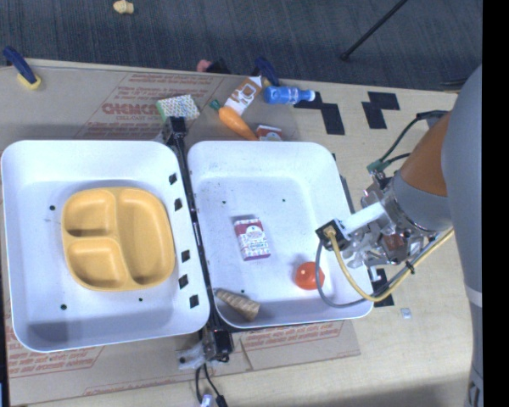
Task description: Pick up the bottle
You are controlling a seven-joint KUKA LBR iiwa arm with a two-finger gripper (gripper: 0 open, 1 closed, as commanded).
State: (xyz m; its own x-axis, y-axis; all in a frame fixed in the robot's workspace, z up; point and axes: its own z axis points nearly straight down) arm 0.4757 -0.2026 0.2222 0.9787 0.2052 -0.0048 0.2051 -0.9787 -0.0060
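Nowhere yet, nothing lifted. Blue bottle (284, 95) lying on the bench past the far rim of the right bin (280, 181), outside both bins. Gripper (360, 248) over that bin's right rim, well apart from the bottle; can't tell whether clenched or released. Whole reach and grasp left, by my read. Carton (251, 237), orange ball (307, 275) and brown lump (237, 303) in the right bin, yellow plate (119, 237) in the left. Carrot (236, 123) near the bottle, possibly crowding the approach.
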